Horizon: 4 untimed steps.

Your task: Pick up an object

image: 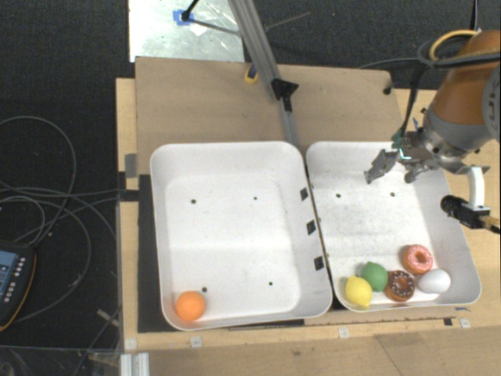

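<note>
robot lab | plywood bench point(203, 100) | white bins point(227, 163) | floor cables point(47, 202) | tripod leg point(254, 34)

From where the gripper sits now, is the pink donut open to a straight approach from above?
Probably yes. The gripper hangs open over the right bin's far end, and the pink donut lies uncovered near the front. The white egg and chocolate donut crowd it, leaving the fingers little room.

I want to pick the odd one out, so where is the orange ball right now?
The orange ball lies alone in the near left corner of the left bin, far from the toy food clustered in the right bin.
</note>
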Each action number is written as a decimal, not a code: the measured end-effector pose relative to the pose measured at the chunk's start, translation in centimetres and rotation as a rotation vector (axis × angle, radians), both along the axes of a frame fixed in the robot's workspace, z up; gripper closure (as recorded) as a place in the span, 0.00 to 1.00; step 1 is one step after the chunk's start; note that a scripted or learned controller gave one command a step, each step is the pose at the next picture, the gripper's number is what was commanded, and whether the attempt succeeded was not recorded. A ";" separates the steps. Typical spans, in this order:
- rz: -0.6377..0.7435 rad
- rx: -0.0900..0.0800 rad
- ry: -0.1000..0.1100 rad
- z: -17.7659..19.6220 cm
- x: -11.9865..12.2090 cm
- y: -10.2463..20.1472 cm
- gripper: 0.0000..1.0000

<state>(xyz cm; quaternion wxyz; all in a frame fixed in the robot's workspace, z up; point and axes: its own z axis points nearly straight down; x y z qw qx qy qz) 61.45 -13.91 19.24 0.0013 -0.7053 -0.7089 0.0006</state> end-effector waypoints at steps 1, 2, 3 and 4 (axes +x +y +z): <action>0.000 -0.001 -0.003 0.2 0.1 0.0 0.00; -0.004 -0.001 0.001 -5.6 0.5 -0.7 0.00; -0.004 -0.001 0.000 -10.4 0.4 -0.6 0.00; -0.003 -0.002 -0.007 -9.0 0.6 -0.7 1.00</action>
